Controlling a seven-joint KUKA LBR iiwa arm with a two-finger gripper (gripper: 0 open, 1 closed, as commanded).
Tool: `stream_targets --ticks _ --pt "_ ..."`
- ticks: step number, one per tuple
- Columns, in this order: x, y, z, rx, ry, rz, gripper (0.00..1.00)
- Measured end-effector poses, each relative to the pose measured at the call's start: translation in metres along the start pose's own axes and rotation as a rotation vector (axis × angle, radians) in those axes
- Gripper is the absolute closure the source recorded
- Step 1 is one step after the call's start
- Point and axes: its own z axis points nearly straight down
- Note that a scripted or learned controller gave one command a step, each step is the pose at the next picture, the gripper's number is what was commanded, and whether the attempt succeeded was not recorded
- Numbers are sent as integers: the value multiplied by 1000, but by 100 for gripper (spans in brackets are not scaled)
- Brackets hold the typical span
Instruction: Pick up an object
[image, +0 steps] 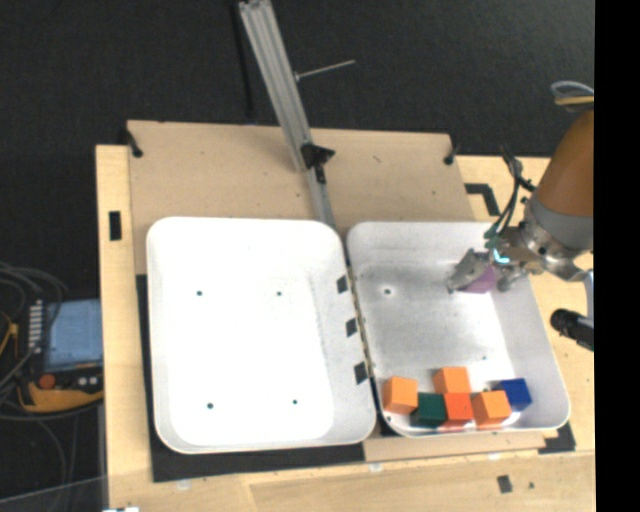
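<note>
Small blocks crowd the near edge of the right bin (520, 330): four orange blocks (402, 392), (452, 379), (458, 405) and (491, 406), a dark green block (431, 408) and a blue block (514, 392), packed touching. A purple piece (484, 281) sits apart near the bin's far right side.

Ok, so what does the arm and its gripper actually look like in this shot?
The arm enters from the right, with a rounded orange section above a grey wrist. Thin dark cables run down its left side toward the wrist. The gripper is grey metal with slim fingers, and a small bluish-teal spot shows near its base. A purple patch by the fingers is too blurred to identify.
</note>
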Motion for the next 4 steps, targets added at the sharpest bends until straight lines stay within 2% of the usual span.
stream_targets --ticks 1,3,4 --pt "0 1 -3 -5 -1 -1 0" --pt "0 7 85 -1 -4 2 0" --pt "-1 7 102 -4 -5 4 0"
